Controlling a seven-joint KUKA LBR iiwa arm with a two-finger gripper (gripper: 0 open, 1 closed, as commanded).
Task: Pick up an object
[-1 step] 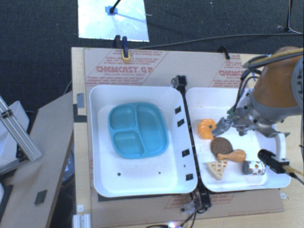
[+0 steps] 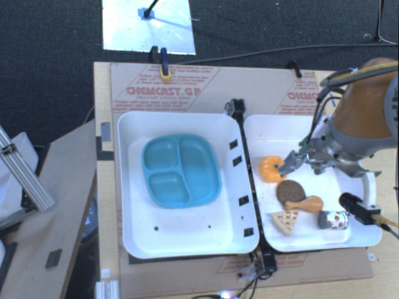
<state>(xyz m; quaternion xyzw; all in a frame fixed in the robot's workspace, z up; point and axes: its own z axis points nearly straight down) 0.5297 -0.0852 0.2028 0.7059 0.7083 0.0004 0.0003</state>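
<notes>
– Left bin (image 2: 134,185)?
– One blue divided plate (image 2: 181,170), w/ bare white floor all round it.
– Right bin (image 2: 262,129)?
– Five things: orange piece (image 2: 270,169), brown disc (image 2: 290,192), drumstick (image 2: 305,204), wedge (image 2: 285,221), small can (image 2: 333,220). All crowd the near half.
– Arm?
– Reaches in from right, bent low. Gripper (image 2: 293,162) is touching the orange piece; can't tell if it's open or closed.

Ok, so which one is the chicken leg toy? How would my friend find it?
Look in the right white bin, the one the arm reaches into. In the pile of toy food, the chicken leg lies just below the round brown patty and above the waffle wedge. It's the only long, golden-brown piece with a narrow handle end.
</notes>
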